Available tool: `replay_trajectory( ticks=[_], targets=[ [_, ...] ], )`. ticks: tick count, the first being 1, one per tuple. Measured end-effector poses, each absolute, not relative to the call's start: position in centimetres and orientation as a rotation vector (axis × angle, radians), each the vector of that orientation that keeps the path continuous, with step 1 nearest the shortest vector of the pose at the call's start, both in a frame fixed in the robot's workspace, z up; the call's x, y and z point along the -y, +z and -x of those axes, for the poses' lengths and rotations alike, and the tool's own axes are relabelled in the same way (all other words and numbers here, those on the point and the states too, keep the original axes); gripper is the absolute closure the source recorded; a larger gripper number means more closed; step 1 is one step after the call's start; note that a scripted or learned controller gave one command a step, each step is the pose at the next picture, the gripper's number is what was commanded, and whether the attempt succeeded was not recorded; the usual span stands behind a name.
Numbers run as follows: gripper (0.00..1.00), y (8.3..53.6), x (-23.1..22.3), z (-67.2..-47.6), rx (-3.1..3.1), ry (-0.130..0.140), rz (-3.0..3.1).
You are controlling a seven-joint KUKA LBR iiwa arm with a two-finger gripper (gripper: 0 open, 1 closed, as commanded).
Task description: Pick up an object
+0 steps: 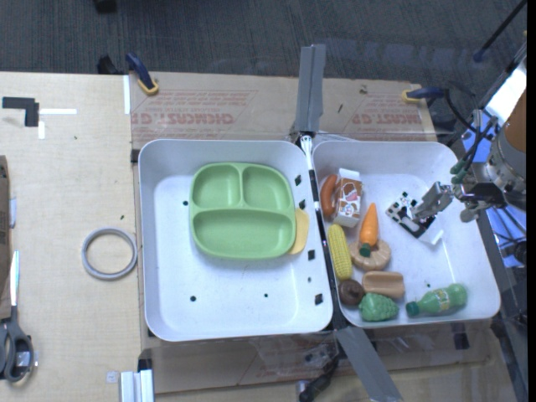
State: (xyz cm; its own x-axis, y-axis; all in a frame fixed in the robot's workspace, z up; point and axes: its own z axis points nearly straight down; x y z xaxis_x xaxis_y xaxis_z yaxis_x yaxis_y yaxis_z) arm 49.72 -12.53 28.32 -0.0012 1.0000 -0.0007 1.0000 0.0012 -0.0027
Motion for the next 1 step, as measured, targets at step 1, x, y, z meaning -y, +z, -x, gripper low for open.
replay_trajectory(
  ticks=[1],
  targets=[
    [0.0,16.78,10.91,-50.58,2.344,0.003,2.088]
  ],
)
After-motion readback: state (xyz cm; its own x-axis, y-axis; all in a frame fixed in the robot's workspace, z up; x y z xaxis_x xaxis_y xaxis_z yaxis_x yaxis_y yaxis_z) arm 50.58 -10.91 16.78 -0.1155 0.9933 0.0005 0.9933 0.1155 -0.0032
